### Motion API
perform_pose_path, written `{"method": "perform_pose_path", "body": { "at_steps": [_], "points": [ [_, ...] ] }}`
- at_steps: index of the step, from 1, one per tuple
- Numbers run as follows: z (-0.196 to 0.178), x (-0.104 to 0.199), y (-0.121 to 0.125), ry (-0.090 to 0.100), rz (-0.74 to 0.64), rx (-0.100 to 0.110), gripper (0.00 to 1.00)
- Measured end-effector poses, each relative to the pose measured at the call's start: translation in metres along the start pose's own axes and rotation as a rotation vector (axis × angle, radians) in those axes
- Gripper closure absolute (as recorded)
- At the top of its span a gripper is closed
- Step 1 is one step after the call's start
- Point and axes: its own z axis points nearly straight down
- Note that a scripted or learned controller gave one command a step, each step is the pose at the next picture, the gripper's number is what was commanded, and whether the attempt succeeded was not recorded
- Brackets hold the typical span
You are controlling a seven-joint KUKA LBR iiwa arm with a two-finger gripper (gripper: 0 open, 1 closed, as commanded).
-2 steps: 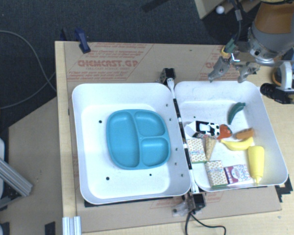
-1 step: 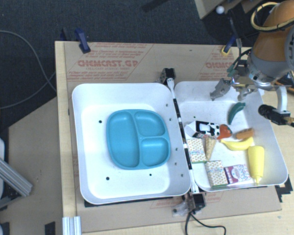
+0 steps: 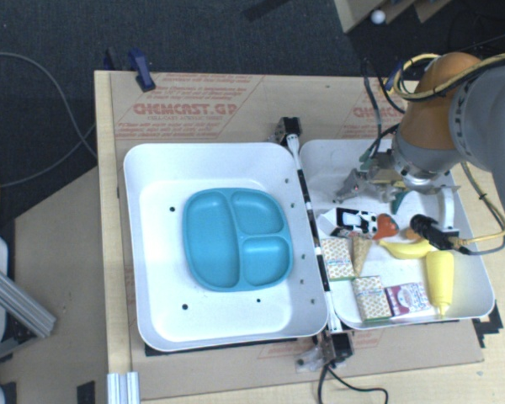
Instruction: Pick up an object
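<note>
**End effector over right bin, grip state undetermined**

We find the arm (image 3: 480, 116) reaching in from the right, with the end effector (image 3: 359, 182) placed over the far part of the right bin (image 3: 481, 300), near the wall shared with the left bin (image 3: 151, 225). We cannot tell whether it is released or clenched, and we see no object in its grasp.

Candidate objects all lie in the near half of the right bin. A black-and-white card (image 3: 355, 220) sits closest to the end effector, with a small orange-red piece (image 3: 387, 224) just beside it. A banana (image 3: 404, 248) lies across the middle, touching a yellow bottle (image 3: 440, 280) that lies towards the bin's right wall. A cone (image 3: 359, 249) rests beside a patterned packet (image 3: 337, 257) at the shared wall. A second packet (image 3: 371, 297) and a pink box (image 3: 408, 298) lie side by side at the near edge.

The left bin holds a blue divided plate (image 3: 236, 238), roughly centred. Both bins rest on the bench (image 3: 185, 108).
</note>
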Motion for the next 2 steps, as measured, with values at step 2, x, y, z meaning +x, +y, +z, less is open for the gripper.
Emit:
{"method": "perform_pose_path", "body": {
  "at_steps": [2],
  "points": [
    [0.000, -0.074, 0.028, -0.001, 0.000, 0.000, 0.00]
  ]
}}
